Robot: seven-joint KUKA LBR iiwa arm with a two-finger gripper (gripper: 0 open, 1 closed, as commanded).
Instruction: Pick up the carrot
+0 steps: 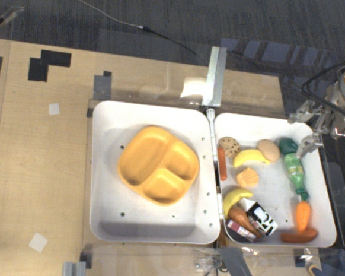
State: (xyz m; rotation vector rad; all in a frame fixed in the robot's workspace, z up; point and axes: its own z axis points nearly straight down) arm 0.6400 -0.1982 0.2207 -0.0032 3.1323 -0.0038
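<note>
The carrot (303, 215) is a short orange piece with a green top. It lies near the right wall of the right bin (325, 194), pointing toward the front. A red sausage (298, 236) lies just in front of it. My gripper (313, 132) hangs over the bin's back right corner, well behind the carrot and apart from it. Nothing is seen held in it. A green bottle-like toy (293, 166) lies between the gripper and the carrot.
The right bin also holds a banana (251, 157), a cookie (230, 146), a tan bread piece (269, 150), an orange wedge (247, 178), a thin orange-red stick (221, 163) and a cluster of toys (250, 220) at the front. A yellow divided plate (158, 164) sits in the left bin (104, 218).
</note>
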